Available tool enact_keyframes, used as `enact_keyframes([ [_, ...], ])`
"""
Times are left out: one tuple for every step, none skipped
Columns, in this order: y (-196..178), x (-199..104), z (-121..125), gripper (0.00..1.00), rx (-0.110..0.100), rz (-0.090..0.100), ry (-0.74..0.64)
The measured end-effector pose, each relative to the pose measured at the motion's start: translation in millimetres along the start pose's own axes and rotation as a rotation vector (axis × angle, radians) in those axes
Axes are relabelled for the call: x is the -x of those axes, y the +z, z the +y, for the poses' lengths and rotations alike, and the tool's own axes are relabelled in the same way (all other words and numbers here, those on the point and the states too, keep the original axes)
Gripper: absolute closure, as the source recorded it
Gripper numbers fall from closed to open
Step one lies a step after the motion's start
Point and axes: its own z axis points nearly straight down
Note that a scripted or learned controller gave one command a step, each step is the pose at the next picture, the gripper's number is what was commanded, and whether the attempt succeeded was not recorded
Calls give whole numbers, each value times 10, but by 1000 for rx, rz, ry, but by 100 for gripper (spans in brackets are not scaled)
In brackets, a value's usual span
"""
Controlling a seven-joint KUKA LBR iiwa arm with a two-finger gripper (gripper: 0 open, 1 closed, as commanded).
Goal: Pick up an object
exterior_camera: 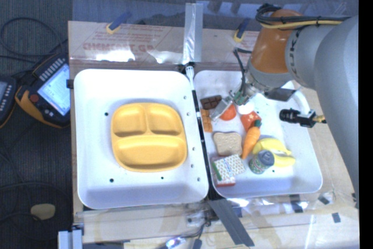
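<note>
The gripper (228,107) hovered low near the right bin's (312,175) back-left corner, just over a small red tomato-like piece (228,113); finger spread could not be told. A clean grasp probably needed centring on it, clear of the neighbouring carrot (250,141)

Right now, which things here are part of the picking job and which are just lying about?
Part of the job: gripper; right bin with its carrot, bread slice, banana, small can, patterned box.

Lying about: yellow divided tray in the left bin; handheld control pendant on the floor.
</note>
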Motion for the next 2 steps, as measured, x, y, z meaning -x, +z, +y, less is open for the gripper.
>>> enact_keyframes([
  [-116, 10, 16, 100, 4, -4, 0],
  [-941, -520, 697, 100, -10, 6, 240],
])
